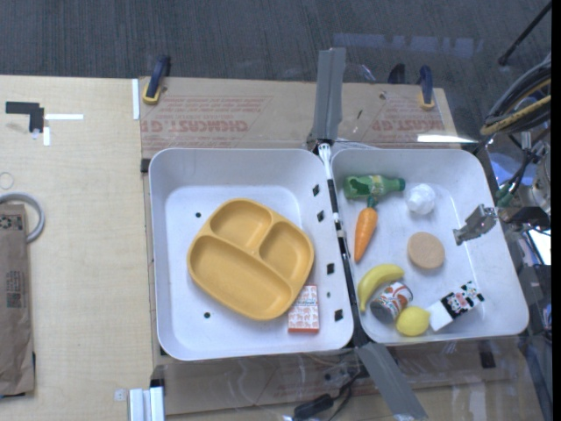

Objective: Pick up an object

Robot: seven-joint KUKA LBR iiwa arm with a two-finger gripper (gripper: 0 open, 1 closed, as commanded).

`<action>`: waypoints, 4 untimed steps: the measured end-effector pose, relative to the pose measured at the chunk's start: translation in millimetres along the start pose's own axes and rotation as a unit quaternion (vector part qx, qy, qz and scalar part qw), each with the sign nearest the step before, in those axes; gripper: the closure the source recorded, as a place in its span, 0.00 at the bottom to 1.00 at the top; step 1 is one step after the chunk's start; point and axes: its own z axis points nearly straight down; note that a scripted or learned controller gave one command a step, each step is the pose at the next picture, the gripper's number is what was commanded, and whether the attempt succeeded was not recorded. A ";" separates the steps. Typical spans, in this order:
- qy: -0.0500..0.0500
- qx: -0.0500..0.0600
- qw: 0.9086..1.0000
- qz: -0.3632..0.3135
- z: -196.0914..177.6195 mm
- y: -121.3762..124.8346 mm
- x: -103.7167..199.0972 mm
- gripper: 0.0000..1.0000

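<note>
Cardboard point(263, 117) with mirrored red lettering behind the bins; tool point(476, 223) state unclear.

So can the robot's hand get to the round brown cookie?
Probably yes. The hand hovers at the right bin's edge, just right of the cookie, which lies flat with open space around it.

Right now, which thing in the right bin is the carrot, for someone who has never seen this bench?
Go to the right bin and along its left wall. Below the green bottle lies the carrot, upright in the view: an orange cone with a green tuft, unlike the curved yellow banana below it.
</note>
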 end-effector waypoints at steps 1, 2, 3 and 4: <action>-0.001 -0.002 0.987 -0.159 46.2 -0.7 24.4 0.00; -0.001 -0.002 0.992 -0.126 43.3 8.4 -23.6 0.00; -0.001 -0.002 0.964 -0.267 58.0 -8.2 5.3 0.00; -0.002 -0.003 0.905 -0.424 64.9 6.2 37.7 0.00</action>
